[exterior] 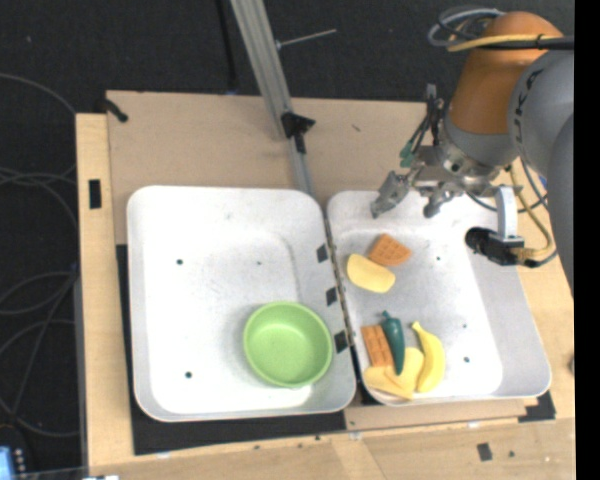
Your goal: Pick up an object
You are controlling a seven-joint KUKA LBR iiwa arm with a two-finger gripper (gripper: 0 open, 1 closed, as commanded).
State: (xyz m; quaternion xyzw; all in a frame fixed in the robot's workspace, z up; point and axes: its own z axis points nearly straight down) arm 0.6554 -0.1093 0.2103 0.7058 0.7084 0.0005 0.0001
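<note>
Hand (pixel 410 201) spread open with nothing between its fingers, over the right bin's (pixel 500 313) far edge | we see toy food (bread (pixel 389 251), lemon (pixel 370 274), banana (pixel 430 358)) lying below it | green bowl (pixel 287 344) in left bin (pixel 210 268)

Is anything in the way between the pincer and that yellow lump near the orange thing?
Nothing visible. The pincer hangs open over the right bin's far end. The yellow lump lies just below it, with the orange piece touching its far side, not covering it.
</note>
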